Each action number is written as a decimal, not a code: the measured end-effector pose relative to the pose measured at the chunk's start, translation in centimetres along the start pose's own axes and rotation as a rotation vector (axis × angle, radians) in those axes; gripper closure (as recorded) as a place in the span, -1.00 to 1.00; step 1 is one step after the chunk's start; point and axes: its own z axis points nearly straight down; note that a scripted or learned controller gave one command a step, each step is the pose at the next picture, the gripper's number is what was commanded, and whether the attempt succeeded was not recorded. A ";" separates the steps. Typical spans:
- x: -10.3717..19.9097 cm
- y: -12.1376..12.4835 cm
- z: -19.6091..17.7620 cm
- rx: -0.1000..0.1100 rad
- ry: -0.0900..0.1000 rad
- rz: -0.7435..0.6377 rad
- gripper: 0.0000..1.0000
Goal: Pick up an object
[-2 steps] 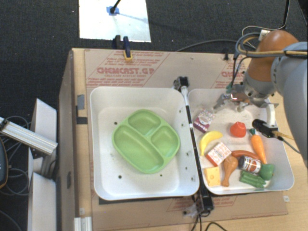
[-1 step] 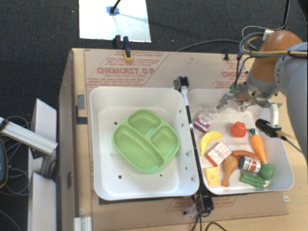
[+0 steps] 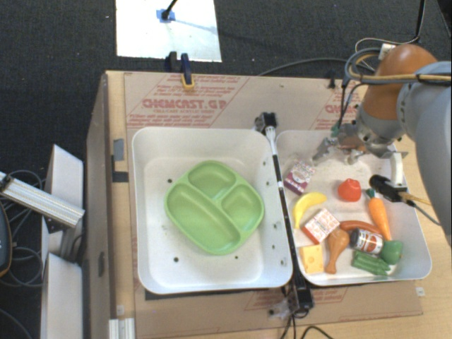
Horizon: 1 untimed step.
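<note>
Crowding the lower right of the frame, the right bin (image 3: 421,256) held toy food: a chicken leg (image 3: 336,246), banana (image 3: 308,206), carrot (image 3: 379,216) and tomato (image 3: 349,190). Farther up, the tool (image 3: 339,149) hung over the bin's upper end, above-left of the tomato, gripping nothing; its fingers' spread was unclear.

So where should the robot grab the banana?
Probably at the middle of the banana, coming straight down from above. It lies flat in the right bin, curved, running from upper right to lower left, so fingers closing across its narrow width should fit. There is bare floor on its upper left side; the red and white box sits close on the lower right, so watch that side.
</note>
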 end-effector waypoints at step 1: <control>-1.2 0.0 -0.1 -0.001 -0.001 0.004 -1.00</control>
